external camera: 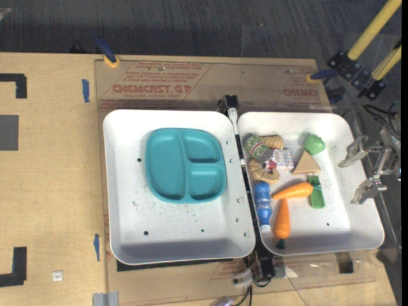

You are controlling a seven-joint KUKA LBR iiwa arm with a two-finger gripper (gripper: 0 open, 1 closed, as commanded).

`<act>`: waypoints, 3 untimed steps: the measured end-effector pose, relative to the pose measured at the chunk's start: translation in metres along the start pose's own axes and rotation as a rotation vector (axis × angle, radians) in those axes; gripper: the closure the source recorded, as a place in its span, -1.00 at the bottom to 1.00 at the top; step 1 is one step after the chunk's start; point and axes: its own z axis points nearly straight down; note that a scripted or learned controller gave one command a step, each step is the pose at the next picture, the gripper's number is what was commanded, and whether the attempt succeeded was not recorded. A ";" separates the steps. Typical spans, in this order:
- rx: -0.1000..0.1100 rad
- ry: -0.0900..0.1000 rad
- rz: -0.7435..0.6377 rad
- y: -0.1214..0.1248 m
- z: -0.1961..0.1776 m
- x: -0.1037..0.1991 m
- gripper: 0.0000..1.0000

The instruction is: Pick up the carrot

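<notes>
The carrot (292, 192) lies in the right bin (357, 231), its orange body slanting up to the right and ending in a green top. A second, stubbier orange piece (282, 220) lies just below its left end. My gripper (356, 176) hangs at the bin's right rim, to the right of the carrot and apart from it. Its two metal fingers (352, 154) are spread open with nothing between them.
A blue bottle (262, 200), a tan wedge (306, 164), a green piece (314, 144), a can (258, 146) and small packets crowd the carrot's left and top. In the left bin (121, 190) lies a teal divided plate (186, 164).
</notes>
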 end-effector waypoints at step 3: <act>-0.001 -0.015 -0.207 0.097 0.146 0.026 -1.00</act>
